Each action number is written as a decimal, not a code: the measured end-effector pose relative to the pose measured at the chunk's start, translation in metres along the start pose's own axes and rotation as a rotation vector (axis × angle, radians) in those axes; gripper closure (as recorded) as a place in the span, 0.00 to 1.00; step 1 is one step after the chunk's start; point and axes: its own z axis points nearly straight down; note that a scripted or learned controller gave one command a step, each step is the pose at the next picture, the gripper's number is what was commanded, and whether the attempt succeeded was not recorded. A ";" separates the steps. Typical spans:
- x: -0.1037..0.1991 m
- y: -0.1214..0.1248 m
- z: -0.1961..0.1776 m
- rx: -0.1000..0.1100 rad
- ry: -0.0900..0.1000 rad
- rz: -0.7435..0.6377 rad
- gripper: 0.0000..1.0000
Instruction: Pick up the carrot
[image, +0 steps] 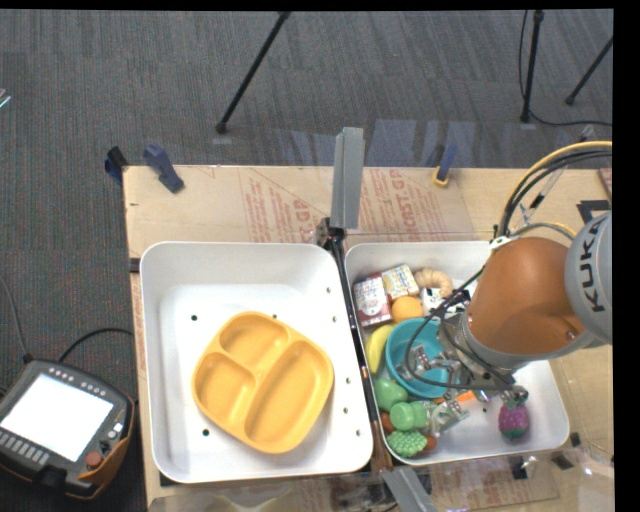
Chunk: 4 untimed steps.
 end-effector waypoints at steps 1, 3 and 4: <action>0.000 0.000 0.000 0.000 0.000 0.000 0.00; 0.000 0.000 0.000 0.000 0.000 0.000 0.00; 0.002 -0.006 -0.011 0.009 0.003 0.003 1.00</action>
